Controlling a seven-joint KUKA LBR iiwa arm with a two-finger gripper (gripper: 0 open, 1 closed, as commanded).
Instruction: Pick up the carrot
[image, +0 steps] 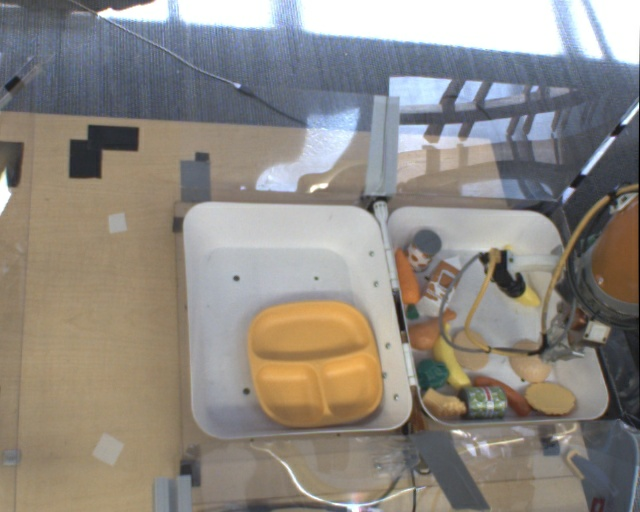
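Along the left wall of the right bin (520, 232) lies the carrot (405, 279), lengthwise against the wall and nearer the far corner than the near one. Nothing is lifted yet: the carrot rests on the bin floor with nothing touching it from above, so the pick itself is all left to do.

The gripper (562, 343) hangs low at the opposite side of that same bin, close to its right wall and well apart from the carrot, with most of the clutter between them. Whether it is open or closed I cannot tell; it is too small and tangled with cable to read, and nothing can be seen held in it. As I judge it, the arm has to cross the bin to the left wall, come down over the carrot, close on it and raise it.

The right bin is crowded. A small grey-headed toy (427, 244) sits just beside the carrot's far end. A banana (452, 362) and a dark green lump (433, 373) lie toward the near left corner, and a green can (487, 402) and a round biscuit (551, 398) lie along the near wall.

The left bin (260, 250) holds one thing, a yellow divided tray (315, 360), set toward its near right corner.
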